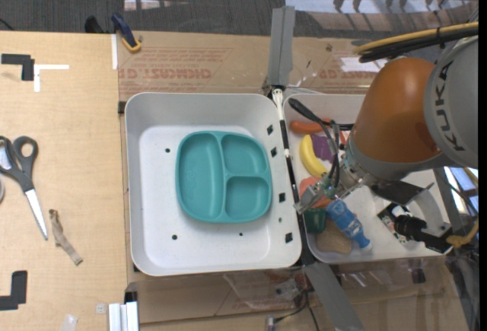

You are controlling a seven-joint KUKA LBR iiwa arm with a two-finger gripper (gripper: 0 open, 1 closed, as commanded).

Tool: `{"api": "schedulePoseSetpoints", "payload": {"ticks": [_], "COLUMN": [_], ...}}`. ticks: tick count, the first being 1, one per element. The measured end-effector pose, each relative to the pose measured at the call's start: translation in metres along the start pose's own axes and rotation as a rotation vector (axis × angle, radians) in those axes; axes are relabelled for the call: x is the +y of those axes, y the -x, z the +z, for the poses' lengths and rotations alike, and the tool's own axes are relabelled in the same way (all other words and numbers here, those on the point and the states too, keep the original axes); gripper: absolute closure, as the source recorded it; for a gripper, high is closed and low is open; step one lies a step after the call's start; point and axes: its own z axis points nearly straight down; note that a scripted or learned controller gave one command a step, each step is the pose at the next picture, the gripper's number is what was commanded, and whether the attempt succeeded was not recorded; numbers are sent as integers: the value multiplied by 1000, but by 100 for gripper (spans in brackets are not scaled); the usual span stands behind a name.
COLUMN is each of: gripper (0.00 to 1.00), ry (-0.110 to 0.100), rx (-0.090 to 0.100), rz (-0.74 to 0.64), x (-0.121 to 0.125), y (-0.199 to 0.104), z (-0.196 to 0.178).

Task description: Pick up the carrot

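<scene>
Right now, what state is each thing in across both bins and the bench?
Teal plate: flat in the left bin, compartments bare.
Carrot: lying in the right bin, not held.
Banana: lying beside the carrot.
Blue bottle: on its side.
Gripper: low in the right bin.
Scissors: closed, on the bench.

Teal tray (224,177) in white bin (144,192); yellow banana (310,154), blue bottle (348,223).
</scene>
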Motion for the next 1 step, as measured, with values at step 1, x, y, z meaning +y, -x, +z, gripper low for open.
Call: {"api": "schedulePoseSetpoints", "payload": {"ticks": [1], "gripper": [100], "ry": [0], "rx": [0], "rz": [-307], "x": [28], "y": [-56], "z": [0]}}
